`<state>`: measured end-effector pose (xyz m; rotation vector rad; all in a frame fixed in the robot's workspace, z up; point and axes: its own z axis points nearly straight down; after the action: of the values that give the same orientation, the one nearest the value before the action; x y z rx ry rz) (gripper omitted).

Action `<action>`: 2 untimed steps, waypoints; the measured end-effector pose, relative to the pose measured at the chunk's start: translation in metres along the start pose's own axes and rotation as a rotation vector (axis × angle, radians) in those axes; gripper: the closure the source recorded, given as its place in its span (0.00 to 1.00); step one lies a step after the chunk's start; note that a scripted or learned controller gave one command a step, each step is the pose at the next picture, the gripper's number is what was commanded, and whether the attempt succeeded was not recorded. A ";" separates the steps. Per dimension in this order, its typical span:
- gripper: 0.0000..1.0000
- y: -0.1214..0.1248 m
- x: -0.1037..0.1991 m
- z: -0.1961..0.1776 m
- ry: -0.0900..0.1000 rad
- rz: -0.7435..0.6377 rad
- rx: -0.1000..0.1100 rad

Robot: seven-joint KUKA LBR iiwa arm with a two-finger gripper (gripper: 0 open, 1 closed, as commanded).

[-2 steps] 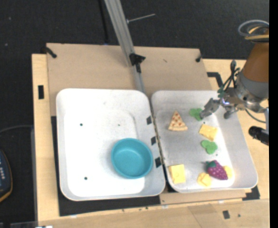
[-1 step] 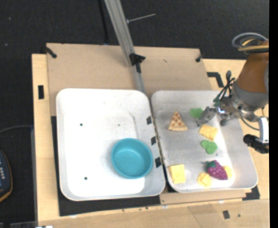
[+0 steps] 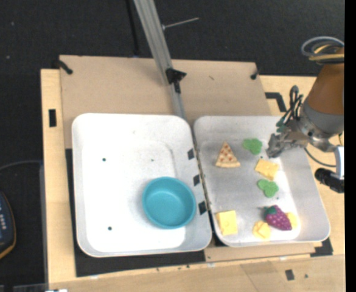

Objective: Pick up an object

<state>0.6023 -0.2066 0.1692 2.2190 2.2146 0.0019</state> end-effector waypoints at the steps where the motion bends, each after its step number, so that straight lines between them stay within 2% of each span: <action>1: 1.00 0.005 -0.011 -0.056 0.000 0.000 -0.002; 2: 1.00 0.005 -0.015 -0.100 0.001 -0.005 -0.001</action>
<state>0.6069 -0.2209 0.2690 2.2138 2.2203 0.0041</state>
